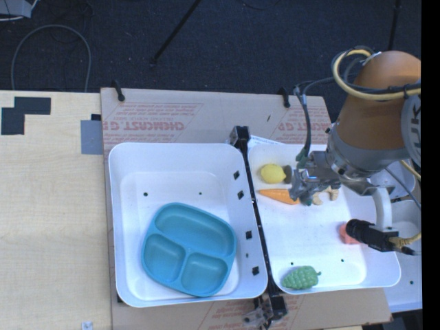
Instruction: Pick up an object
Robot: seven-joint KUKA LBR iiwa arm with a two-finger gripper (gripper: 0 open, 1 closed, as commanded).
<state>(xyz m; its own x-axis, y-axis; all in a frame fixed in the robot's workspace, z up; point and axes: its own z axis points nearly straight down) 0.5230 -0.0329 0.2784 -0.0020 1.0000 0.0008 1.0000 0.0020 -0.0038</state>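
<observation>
Blue tray (188, 248) in left bin (127, 163); lemon (273, 173), carrot (278, 196), green bunch (301, 278) in right bin (323, 253); hand (307, 192) state indiscernible.

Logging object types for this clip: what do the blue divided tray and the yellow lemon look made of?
Blue divided tray: likely moulded plastic, smooth with a soft sheen and rounded compartment edges. Lemon: probably a plastic toy, uniform bright yellow; too small to be sure.

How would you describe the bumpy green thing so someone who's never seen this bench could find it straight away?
Start at the right-hand white bin, the one the grey and orange arm reaches into. Follow its near edge, closest to the camera, to the small round green bumpy toy, like a grape bunch. It lies alone there, well apart from the yellow lemon-shaped toy and orange carrot-shaped toy further back.
</observation>
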